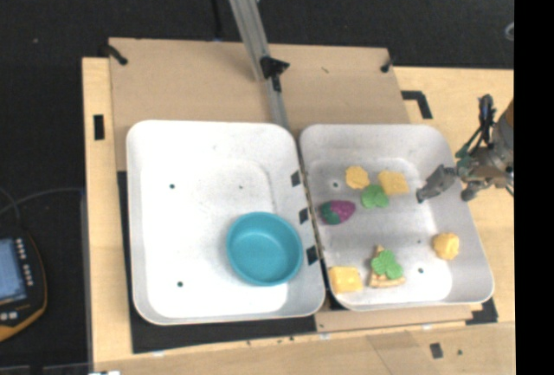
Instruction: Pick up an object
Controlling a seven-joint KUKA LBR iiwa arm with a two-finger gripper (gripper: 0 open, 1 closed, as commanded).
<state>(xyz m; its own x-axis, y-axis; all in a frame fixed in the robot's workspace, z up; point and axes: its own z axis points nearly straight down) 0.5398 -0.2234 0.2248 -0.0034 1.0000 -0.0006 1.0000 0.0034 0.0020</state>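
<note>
Camera view: I look down on two white bins; the end effector [450,183] sits at the right edge of the frame, over the right bin's [407,144] upper right rim.
End effector state: one dark finger sticks out to the left and down, another part hangs further right; they look spread, with nothing between them.
Nearest thing: yellow block [393,183], just left of the finger tip, apart from it.
Its neighbours: green piece [375,197] touching the block's lower left; yellow lump [357,177] just beyond, further left.
Other options: yellow ball [447,245] below the end effector, alone near the right wall; purple piece [338,211], green-on-tan piece [386,268] and yellow cube [345,279] lie toward the lower left.
Long axis: the block looks roughly square, so I can't call one.
Left bin [173,165]: blue bowl [262,248] at lower right.
Judgement: I'd go left for the block, or down for the ball.
Hard to see: arm cut off at the frame's right; finger tips dark and blurred.
</note>
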